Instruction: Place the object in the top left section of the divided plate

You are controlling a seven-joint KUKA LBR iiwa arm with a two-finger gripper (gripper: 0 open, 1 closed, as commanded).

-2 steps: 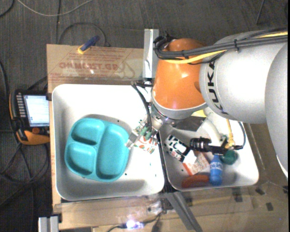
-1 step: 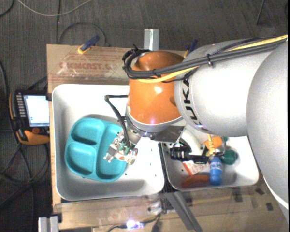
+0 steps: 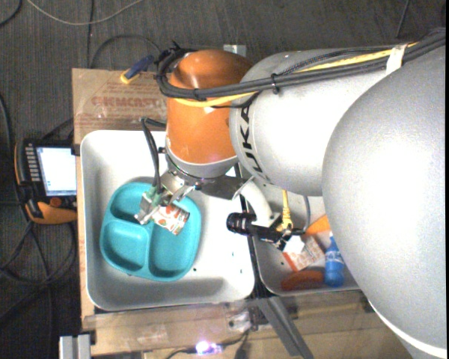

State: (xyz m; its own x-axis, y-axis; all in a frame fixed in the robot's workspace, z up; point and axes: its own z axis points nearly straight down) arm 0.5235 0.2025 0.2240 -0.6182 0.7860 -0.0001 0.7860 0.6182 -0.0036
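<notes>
A teal divided plate point(image 3: 131, 249) lies in the left white bin point(image 3: 97, 163). A small white and red packet point(image 3: 172, 219) is over the plate's right-hand part, close to its dividing ridge. My gripper point(image 3: 154, 203) hangs just above the plate, its tip right beside the packet on the packet's upper left. I cannot tell whether the packet is touching the gripper or resting on the plate. The grey arm with its orange band point(image 3: 202, 118) reaches in from the right and covers much of the bin's far side.
The right bin point(image 3: 266, 275) holds a blue bottle point(image 3: 334, 264), a red item point(image 3: 303, 280), a white and red pack point(image 3: 303, 254) and an orange thing point(image 3: 319, 224). A handheld screen unit point(image 3: 49, 174) lies left of the bins. Cardboard point(image 3: 112, 99) sits behind.
</notes>
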